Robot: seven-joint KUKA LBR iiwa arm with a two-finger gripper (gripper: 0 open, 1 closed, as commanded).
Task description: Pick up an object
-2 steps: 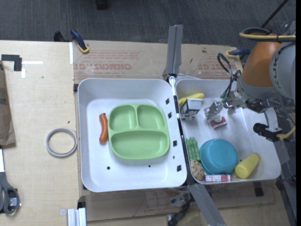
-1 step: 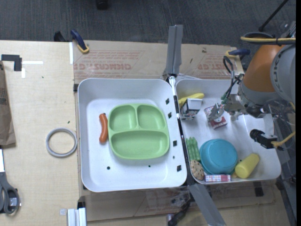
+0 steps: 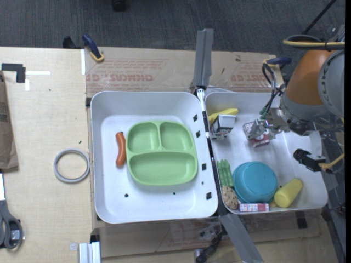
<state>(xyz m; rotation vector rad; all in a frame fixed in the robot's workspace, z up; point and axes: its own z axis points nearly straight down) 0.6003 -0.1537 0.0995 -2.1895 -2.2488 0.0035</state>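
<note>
Basically, far left on the bench: a brown paper bag at the edge, scissors in the bottom corner, and a grey ring lying flat just outside the left bin. That bin holds a green three-compartment plate sitting about centre, with an orange sausage-shaped toy just beside the plate's left rim, lying lengthwise, on the bin floor — not on the plate. A grey bar runs up from the seam between the bins, over the cardboard sheet behind them. Right bin: a small black-and-white box with a yellow piece behind it near the back-left corner; a green strip along the left wall; a speckled brown cookie-like thing at the front-left; a blue bowl upside down near the front; a flat pink-and-white packet tucked against the bowl's front edge; a yellow bottle-like cylinder lying tilted to the bowl's right, apart from it. A crinkled red-and-silver packet sits mid-bin toward the back, and the gripper is right at its upper right edge, arm coming in from the right with the orange band showing. Jaws are too blurred and hidden to read — can't tell if they're wide, narrow or on the packet.
</note>
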